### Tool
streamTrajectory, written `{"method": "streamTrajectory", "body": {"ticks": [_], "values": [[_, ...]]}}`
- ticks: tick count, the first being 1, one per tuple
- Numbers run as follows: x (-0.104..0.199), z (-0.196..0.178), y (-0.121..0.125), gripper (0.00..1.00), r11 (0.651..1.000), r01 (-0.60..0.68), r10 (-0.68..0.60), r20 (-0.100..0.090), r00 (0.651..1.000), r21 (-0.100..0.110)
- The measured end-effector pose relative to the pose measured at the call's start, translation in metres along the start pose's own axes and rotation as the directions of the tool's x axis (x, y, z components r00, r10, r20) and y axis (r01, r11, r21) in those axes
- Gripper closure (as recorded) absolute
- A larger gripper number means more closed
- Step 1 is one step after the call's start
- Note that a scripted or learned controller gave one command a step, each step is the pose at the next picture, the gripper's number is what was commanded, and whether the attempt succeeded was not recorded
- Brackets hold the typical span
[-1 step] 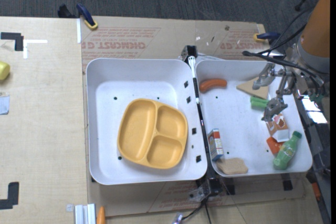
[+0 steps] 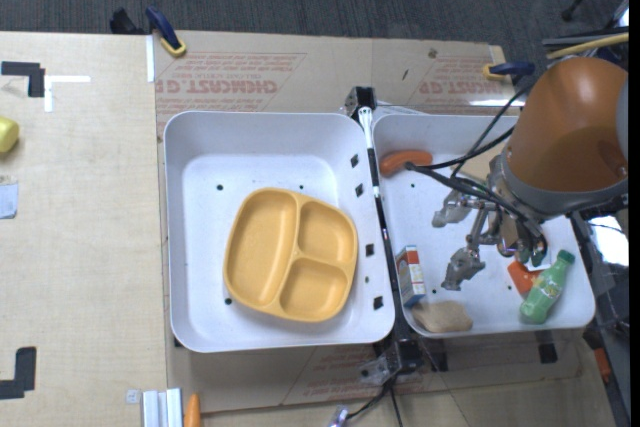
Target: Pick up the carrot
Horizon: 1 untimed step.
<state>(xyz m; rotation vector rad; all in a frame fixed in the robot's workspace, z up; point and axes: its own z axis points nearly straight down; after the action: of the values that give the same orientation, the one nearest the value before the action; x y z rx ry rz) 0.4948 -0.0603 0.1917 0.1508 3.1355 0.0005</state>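
Looking down on the bench [image 2: 80,245] at a slant, with two white bins side by side.

Left bin [image 2: 190,215]: holding a yellow divided plate [image 2: 290,255], lying flat near the middle and tilted a little off square to the walls.

Right bin [image 2: 440,185]: holding several pieces.
- Orange-red sausage-shaped piece [image 2: 405,160], lying in the far left corner, just beside the wall shared with the left bin.
- Small carton [image 2: 410,273], lying along that same wall, nearer the front.
- Tan rounded lump [image 2: 442,317], sitting at the front wall, just beside the carton's near end.
- Green bottle [image 2: 545,290], lying tilted in the front right corner, pale cap pointing up and to the right.
- Carrot [image 2: 518,276], lying in the front right part of the bin, touching or nearly touching the bottle's left side; upper end hiding under the wrist, so only a short orange stretch showing.

Arm [image 2: 570,130]: reaching in from the right, orange band bulking over the right bin's far right side, dark cables trailing across toward the sausage-shaped piece.

Gripper [image 2: 462,240]: hanging over the middle of the right bin, to the left of the carrot and apart from it. Metal fingers [image 2: 455,212] standing spread, with bare white bin floor showing between them; clamping on nothing.

Outside the bins: yellow round object [image 2: 6,135] sitting at the bench's left edge; blue-and-yellow clamp [image 2: 165,30] gripping the cardboard sheet [image 2: 230,80] beyond the left bin.
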Motion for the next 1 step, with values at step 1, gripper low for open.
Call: {"method": "streamTrajectory", "body": {"ticks": [1], "values": [[0.0237, -0.0001, 0.0887, 0.00, 0.999, -0.053, 0.053, 0.000, 0.999, 0.000]]}}
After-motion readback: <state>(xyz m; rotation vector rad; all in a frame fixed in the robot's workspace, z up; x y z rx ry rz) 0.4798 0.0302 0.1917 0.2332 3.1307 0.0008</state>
